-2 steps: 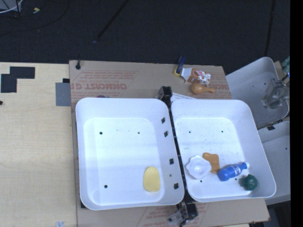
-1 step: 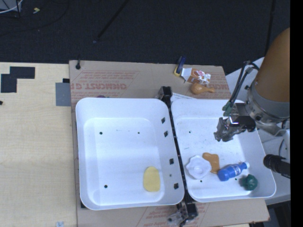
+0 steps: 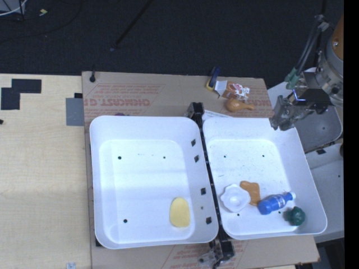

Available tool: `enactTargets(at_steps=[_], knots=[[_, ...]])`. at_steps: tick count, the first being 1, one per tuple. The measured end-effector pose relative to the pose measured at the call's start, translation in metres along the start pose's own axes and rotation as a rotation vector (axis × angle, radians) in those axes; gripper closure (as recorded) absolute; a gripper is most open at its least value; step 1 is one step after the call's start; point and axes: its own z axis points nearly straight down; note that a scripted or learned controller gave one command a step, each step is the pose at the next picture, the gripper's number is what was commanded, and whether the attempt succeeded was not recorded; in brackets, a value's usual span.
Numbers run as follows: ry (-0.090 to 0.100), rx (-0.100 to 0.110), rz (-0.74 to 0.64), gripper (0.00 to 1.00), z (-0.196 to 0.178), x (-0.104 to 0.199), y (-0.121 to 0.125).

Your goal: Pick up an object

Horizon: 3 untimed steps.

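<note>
The gripper [image 3: 282, 118] is seen parked above the far right corner of the right bin [image 3: 263, 150], nothing between it and the bin floor; whether the fingers are open or closed cannot be told (too dark and small). Candidate objects are clustered at the near end of the right bin: a blue bottle [image 3: 275, 202], a white cup [image 3: 234, 198], an orange piece [image 3: 251, 190], a green ball [image 3: 295, 216]. A yellow lump [image 3: 180, 212] is left alone in the left bin [image 3: 140, 150], probably the easier pick.
</note>
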Motion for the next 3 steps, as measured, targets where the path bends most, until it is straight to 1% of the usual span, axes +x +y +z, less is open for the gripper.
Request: enactTargets(at_steps=[1,2,3], knots=[[0.001,0.008,-0.001,1.00,-0.061,0.029,-0.016],[-0.001,0.023,-0.002,1.00,0.019,0.070,-0.015],[0.001,0.007,0.000,1.00,-0.061,0.093,-0.015]])
